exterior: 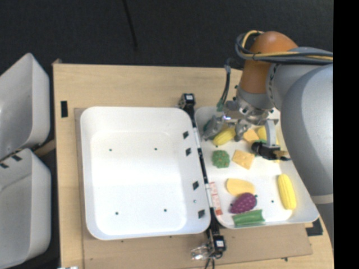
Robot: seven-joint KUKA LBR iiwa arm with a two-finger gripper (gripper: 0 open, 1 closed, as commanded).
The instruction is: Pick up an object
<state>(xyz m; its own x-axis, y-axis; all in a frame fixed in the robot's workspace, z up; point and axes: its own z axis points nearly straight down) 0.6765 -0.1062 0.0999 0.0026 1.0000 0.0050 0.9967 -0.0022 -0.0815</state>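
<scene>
Yellow piece (222,138) in the right bin (297,217), far-left corner, lies slanted with its long axis near-left to far-right. Gripper (227,129) is right over it, can't tell if it's open or closed.

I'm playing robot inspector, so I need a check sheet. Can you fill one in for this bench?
Surface: wooden bench bears left bin and right bin side by side.
Job's things: all in the right bin: yellow toy, yellow block, broccoli, cheese wedge, yellow slice, grapes, green pod, corn cob.
Clutter: nothing seen.
Grippers: hand low over the right bin's far end, close by the yellow toy.
Cables: cables loop beside the arm's orange band.
Surroundings: dark floor; white shapes at the left.
</scene>
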